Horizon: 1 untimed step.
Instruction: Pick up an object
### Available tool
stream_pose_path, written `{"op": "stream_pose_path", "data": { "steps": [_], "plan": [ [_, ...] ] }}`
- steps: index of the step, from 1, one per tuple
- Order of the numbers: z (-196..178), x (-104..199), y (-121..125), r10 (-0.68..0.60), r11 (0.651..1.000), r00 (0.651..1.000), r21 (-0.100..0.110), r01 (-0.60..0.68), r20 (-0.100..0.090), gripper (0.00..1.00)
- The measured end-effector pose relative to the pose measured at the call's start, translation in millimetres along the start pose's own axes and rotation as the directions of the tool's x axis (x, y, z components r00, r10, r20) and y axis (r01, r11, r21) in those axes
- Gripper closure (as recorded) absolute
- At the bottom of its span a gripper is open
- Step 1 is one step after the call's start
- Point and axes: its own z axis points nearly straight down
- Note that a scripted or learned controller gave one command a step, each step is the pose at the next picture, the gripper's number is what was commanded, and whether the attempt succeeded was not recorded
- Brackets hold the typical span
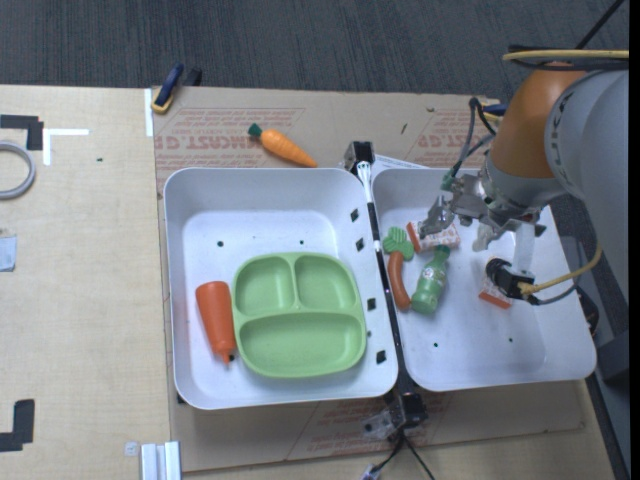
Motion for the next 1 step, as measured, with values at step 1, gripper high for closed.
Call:
{"op": "stream_pose_path", "data": {
  "steps": [1],
  "plan": [
    [20.5,-10.0,-20.7,-0.004,1.000,1.000,-0.009,0.004,-0.001,0.00]
  ]
}}
